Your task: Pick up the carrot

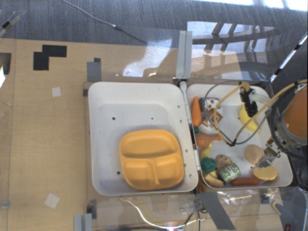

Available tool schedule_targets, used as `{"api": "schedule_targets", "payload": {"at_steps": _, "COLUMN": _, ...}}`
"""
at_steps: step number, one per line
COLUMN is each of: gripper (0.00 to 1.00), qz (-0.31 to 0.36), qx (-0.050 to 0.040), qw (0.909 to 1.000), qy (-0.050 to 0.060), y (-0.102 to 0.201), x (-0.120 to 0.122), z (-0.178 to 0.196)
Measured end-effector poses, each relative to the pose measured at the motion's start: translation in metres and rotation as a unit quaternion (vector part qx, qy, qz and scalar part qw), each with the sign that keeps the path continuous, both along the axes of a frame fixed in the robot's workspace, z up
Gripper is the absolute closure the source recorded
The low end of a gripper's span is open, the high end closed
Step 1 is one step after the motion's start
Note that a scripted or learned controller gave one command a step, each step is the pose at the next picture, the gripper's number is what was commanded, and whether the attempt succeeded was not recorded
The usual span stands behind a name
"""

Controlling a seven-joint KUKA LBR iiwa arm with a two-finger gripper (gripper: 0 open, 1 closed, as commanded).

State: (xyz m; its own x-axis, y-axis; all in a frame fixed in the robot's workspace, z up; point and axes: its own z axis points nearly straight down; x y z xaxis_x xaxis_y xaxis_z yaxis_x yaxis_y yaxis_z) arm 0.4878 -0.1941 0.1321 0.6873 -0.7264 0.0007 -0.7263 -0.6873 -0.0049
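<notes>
Carrot (196, 111), lying lengthwise against the right bin's (287, 179) left wall: judged light, stiff, smooth; best grasped mid-length. The state of the gripper (267, 158) cannot be told.

No text, label, brand, number or sign can be read anywhere. The black block shapes (48, 56) on the desk (43, 143) carry no letters, and the small packet (231, 171) in the right bin (288, 177) is too blurred to read.
</notes>
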Motion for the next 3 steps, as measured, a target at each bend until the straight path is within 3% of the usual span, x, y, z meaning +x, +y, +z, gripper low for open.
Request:
{"api": "schedule_targets", "payload": {"at_steps": 1, "gripper": 1.0, "qz": 0.105, "qx": -0.001, "qw": 0.9945, "qy": -0.002, "y": 0.019, "x": 0.007, "z": 0.023}}
{"api": "schedule_targets", "payload": {"at_steps": 2, "gripper": 1.0, "qz": 0.223, "qx": -0.0017, "qw": 0.9748, "qy": -0.002, "y": 0.023, "x": 0.035, "z": 0.055}}
{"api": "schedule_targets", "payload": {"at_steps": 3, "gripper": 1.0, "qz": 0.202, "qx": -0.0012, "qw": 0.9793, "qy": 0.0, "y": -0.005, "x": 0.03, "z": 0.03}}
